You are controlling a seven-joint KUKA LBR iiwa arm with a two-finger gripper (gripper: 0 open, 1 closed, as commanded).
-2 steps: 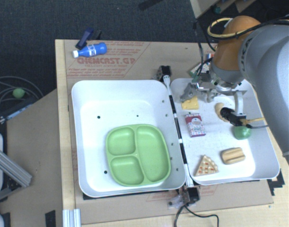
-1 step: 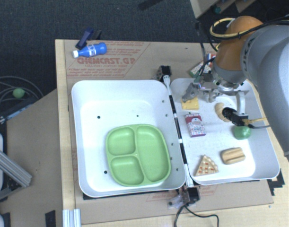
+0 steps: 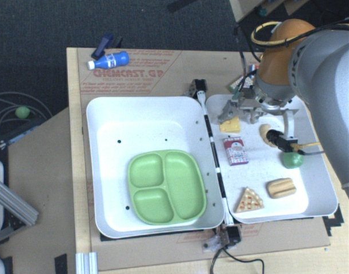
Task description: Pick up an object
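- The gripper (image 3: 241,108) hangs low over the far end of the right bin (image 3: 317,201); whether its jaws are spread or pressed together cannot be told from this slanted view.
- A yellow cheese-like wedge (image 3: 230,124) lies just below the gripper, close to it; contact between them is unclear.
- A small red-and-white carton (image 3: 236,151) lies near the wedge, toward the near side of the bin.
- A banana-like piece (image 3: 271,136) and a green ball-shaped toy (image 3: 291,160) sit to the right, beside the arm.
- A bread roll (image 3: 280,187) and a pizza slice (image 3: 250,201) rest at the bin's near end, apart from each other.
- The grey arm (image 3: 325,84), orange band above the wrist, reaches in from the right.
- The left bin (image 3: 105,124) holds a green divided plate (image 3: 165,186).
- A blue-and-white bottle (image 3: 108,60) lies on the bench beyond the left bin.
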